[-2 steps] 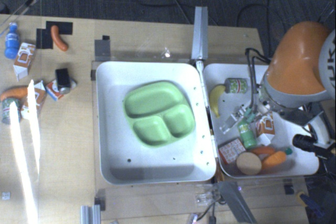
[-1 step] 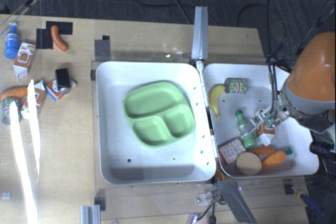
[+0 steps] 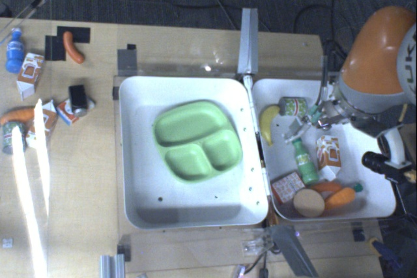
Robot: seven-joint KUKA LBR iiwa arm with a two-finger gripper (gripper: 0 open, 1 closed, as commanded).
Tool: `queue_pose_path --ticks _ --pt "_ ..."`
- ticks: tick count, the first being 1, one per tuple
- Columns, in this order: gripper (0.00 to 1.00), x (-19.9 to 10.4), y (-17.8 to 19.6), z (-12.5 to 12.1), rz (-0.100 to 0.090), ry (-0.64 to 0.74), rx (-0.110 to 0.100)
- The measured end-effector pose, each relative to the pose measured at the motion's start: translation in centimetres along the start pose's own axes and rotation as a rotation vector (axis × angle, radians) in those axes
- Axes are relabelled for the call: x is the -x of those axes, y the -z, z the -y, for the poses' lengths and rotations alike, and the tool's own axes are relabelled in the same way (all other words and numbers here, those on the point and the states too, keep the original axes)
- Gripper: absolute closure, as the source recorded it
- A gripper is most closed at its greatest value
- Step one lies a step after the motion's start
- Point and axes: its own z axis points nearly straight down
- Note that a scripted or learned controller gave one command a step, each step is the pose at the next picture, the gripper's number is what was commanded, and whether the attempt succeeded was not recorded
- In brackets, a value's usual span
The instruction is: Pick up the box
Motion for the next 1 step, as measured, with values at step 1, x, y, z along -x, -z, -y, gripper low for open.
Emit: queue_pose_path --ticks 1 --pt "1.0 -0.05 1.1 -0.25 0.003 0.007 0.005"
